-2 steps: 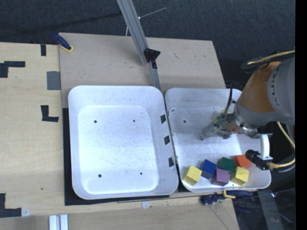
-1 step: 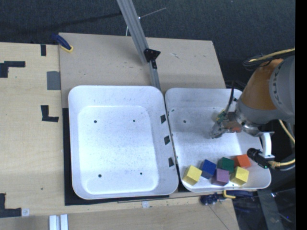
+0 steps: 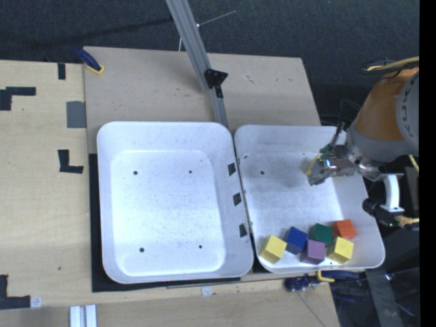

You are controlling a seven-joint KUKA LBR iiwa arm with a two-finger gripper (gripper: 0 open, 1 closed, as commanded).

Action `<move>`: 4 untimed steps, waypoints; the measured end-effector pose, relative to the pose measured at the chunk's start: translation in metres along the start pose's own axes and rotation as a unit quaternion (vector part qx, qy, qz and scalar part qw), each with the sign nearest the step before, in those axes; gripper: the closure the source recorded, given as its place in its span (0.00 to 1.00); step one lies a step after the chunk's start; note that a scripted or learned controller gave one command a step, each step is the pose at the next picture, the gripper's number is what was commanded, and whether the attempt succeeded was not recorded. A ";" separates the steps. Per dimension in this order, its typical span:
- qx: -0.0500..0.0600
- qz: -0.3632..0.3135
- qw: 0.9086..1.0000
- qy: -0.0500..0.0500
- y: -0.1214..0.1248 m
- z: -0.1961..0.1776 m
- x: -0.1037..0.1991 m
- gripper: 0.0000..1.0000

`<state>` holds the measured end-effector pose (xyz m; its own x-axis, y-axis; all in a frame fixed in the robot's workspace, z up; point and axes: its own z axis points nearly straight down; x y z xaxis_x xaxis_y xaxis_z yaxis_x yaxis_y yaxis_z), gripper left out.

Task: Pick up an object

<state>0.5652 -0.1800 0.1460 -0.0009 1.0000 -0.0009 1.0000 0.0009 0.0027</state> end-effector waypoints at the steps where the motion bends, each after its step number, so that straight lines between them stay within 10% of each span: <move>1: -0.001 -0.001 1.000 0.000 0.000 -0.063 0.003 1.00; 2: 0.000 -0.001 1.000 0.000 0.001 -0.083 0.003 1.00; 4: 0.002 -0.003 1.000 0.001 0.002 -0.083 0.108 1.00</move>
<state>0.5673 -0.0724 0.2291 -0.0063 1.0000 0.0014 1.0000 0.0063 -0.0018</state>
